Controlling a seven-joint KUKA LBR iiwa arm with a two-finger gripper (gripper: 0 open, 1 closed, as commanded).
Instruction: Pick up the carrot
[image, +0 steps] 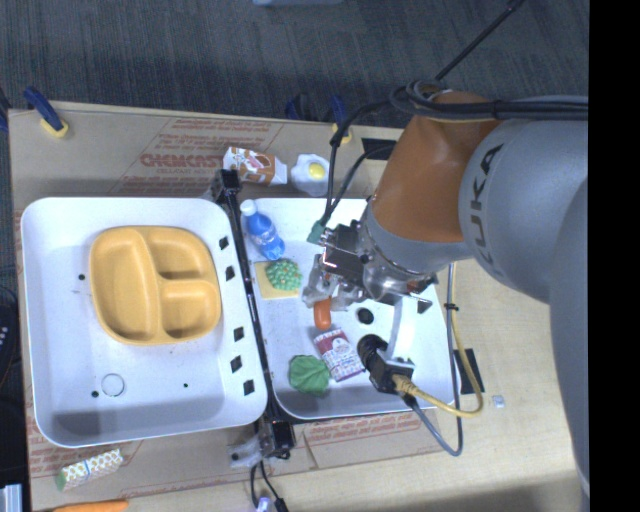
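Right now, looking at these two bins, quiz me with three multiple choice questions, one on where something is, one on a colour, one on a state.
1. Which bin holds the compartment tray?
A. Left bin
B. Right bin
C. Neither

2. What colour is that tray?
A. Blue
B. Yellow
C. Red

3. How is the blue water bottle positioned?
A. Lying in the right bin
B. Standing on the tray
C. Outside both bins

Answers: 1 A, it sits in the left bin. 2 B, its surface is plainly yellow. 3 A, it lies on its side near the right bin's upper left corner.
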